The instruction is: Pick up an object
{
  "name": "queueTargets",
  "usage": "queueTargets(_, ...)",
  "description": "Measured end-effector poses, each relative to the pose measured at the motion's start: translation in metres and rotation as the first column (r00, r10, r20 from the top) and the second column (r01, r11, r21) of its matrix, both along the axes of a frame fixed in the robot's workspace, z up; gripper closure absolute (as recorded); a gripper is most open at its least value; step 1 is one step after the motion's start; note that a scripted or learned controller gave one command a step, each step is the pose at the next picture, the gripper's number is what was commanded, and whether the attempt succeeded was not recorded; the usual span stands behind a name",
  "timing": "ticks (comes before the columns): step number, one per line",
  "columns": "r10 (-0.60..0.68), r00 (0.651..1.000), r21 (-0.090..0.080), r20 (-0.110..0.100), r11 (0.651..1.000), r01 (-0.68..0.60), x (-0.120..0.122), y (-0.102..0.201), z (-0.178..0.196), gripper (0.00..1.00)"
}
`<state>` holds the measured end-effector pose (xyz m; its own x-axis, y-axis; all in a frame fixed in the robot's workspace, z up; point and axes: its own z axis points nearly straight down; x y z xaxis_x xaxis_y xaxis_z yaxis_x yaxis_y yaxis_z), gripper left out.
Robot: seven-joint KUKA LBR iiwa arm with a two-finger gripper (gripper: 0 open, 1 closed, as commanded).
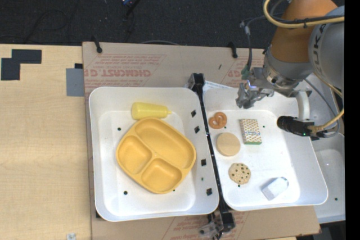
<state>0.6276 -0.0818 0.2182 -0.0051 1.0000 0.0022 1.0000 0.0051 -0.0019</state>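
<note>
- Two white bins on the tabletop: left bin (107, 121) has a big yellow divided plate (156, 154) and a yellow bottle (149, 111).
- Right bin (304, 177) has my options: round cracker (228, 144), small box (250, 131), cookie (239, 173), pretzel (217, 119), grey block (274, 187).
- My gripper (248, 95) hangs over the right bin's far edge, near the pretzel. Can't tell how wide it's set; nothing in it.
- So nothing's picked yet, the whole grab is left.

I see the tray (156, 153) and bottle (149, 111) in the left bin (107, 188); pretzel (217, 120), cookie (239, 173), box (250, 131) in the right bin (304, 177).
</note>
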Motion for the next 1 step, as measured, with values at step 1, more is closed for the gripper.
queueTargets(1,-0.001,1.000,-0.001,-0.002,1.000,0.001,0.0005,0.0430,-0.0018,1.00)
